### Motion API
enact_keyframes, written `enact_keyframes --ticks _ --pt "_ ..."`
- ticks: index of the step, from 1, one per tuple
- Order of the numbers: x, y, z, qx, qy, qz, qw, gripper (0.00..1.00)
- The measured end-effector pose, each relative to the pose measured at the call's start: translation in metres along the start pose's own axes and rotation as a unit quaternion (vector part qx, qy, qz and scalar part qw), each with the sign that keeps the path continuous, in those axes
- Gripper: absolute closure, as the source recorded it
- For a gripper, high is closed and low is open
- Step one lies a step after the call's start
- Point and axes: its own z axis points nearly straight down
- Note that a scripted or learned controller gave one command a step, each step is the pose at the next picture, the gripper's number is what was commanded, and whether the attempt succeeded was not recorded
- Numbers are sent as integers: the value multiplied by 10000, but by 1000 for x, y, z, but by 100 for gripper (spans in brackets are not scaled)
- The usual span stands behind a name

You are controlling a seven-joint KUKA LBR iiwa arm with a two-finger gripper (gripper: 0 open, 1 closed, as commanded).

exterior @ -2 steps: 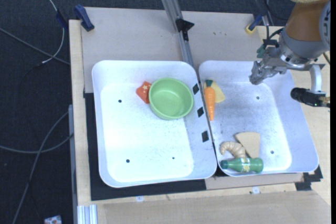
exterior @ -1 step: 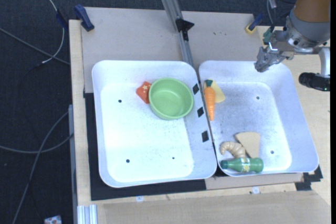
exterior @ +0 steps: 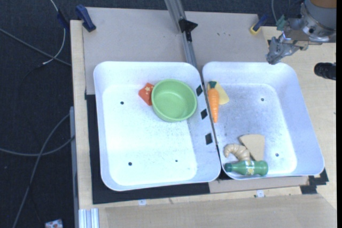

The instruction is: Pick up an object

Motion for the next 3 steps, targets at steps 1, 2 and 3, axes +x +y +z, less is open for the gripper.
enact_keyframes --ticks 1,2,3 --pt "44 6 9 38 10 -11 10000 100" --pt "101 13 9 28 16 -25 10000 100" --pt "161 5 11 46 16 -25 10000 100"
